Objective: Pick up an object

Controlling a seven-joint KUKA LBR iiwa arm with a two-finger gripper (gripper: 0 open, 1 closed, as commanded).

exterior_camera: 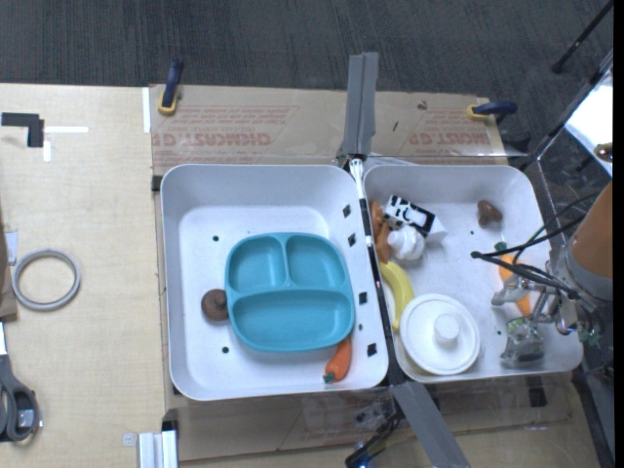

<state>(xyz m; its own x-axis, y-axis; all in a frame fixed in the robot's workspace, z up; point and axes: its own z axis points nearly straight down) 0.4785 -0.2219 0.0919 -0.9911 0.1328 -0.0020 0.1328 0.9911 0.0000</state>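
Observation:
My gripper (525,341) hangs low over the front right corner of the right bin (517,178), with cables trailing off to the right. An orange object (508,273) lies just behind it, partly hidden. To its left sits a white round lidded dish (441,333), with a banana (397,286) beside that. A small toy in white, black and orange (406,230) lies near the bin's back left, and a brown lump (488,213) near its back right. The left bin (185,261) holds a blue divided plate (290,292), a brown round piece (214,304) and a carrot (338,360).
A grey tape roll (45,278) and scissors (15,409) lie on the wooden bench at the left. Clamps (172,86) (492,110) hold cardboard behind the bins. A grey bar (361,105) runs back from the wall between the two bins.

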